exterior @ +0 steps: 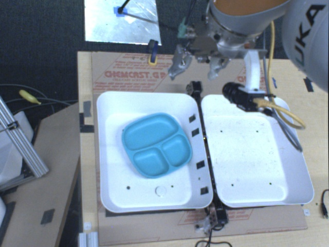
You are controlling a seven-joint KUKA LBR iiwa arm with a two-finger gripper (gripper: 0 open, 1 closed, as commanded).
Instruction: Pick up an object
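Note:
A light blue divided plate (156, 144) with three compartments lies flat in the left white bin (115, 189), near its middle. My gripper (197, 68) hangs well above the far rims of the two bins, near the seam between them. Its two grey fingers (178, 65) are spread apart with nothing between them. The gripper is up and to the right of the plate, clear of it.
The right white bin (257, 158) lies beside the left one. A black fitting with yellow cables (249, 99) overhangs its far edge. The arm's grey and orange body (247, 4) crowds the upper right. A metal rail (18, 138) stands at the left.

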